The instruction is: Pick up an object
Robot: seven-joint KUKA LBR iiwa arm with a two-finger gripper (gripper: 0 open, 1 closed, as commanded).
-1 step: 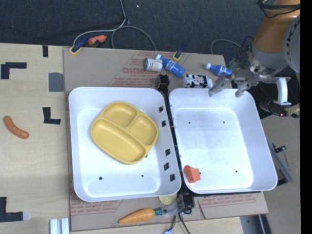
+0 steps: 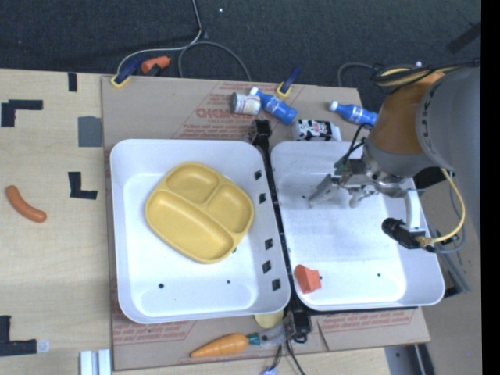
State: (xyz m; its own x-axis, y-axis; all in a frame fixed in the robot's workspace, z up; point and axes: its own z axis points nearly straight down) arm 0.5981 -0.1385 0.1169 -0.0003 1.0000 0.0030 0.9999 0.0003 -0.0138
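Orange block [image 2: 307, 279] sits low in the right bin [image 2: 422, 291]; jaws spread wide, holding nothing, hovering up near the far wall.

bench [image 2: 47, 287]: two white bins [image 2: 125, 233] on cardboard sheet [image 2: 156, 108]; toy sausage [image 2: 26, 204] near left edge; toy carrot [image 2: 220, 345] at front edge.

grey arm [image 2: 457, 116], orange band [image 2: 398, 119], yellow cable [image 2: 455, 209]
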